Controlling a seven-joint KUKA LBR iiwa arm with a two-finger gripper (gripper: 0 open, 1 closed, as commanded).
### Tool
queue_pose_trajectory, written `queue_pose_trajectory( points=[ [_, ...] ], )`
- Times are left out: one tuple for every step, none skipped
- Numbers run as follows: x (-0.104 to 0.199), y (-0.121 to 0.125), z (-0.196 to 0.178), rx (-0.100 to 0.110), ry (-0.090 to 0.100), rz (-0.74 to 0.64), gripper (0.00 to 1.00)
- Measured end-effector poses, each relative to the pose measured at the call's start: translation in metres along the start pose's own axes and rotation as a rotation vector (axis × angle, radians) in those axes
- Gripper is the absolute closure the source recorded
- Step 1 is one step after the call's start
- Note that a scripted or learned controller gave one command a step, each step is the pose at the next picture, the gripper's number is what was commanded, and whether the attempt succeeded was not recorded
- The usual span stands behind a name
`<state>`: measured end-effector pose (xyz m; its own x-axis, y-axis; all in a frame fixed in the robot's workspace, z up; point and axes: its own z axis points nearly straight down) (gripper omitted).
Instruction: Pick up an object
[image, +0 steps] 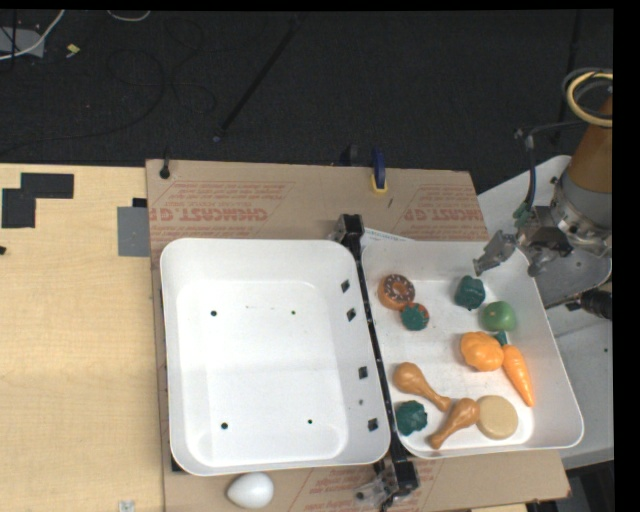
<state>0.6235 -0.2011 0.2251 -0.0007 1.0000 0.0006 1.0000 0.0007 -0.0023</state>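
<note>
The right bin (440, 262) holds several toy foods: a brown doughnut (396, 290), a small green-and-red piece (415, 317), a dark teal piece (469, 292), a green apple (499, 316), an orange fruit (481, 351), a carrot (518, 374), two drumsticks (420, 383) (455, 420), a cream bun (497, 417) and a teal piece (410, 415). My gripper (516, 253) hangs open above the bin's upper right rim, up and to the right of the dark teal piece, with nothing between its fingers.
The left bin (260, 355) lies beside the right one, with a black divider (362, 320) between them. A white egg (249, 490) rests on the cardboard below the left bin. A blue-and-yellow clamp (379, 172) stands at the cardboard's far edge.
</note>
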Motion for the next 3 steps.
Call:
queue_pose_trajectory(
  points=[
    [0.026,0.02,0.145,0.004,0.002,-0.001,0.0],
    [0.057,0.02,0.137,0.001,-0.001,0.0,0.0],
    [0.056,0.02,0.127,0.003,-0.001,0.0,1.0]
  ],
)
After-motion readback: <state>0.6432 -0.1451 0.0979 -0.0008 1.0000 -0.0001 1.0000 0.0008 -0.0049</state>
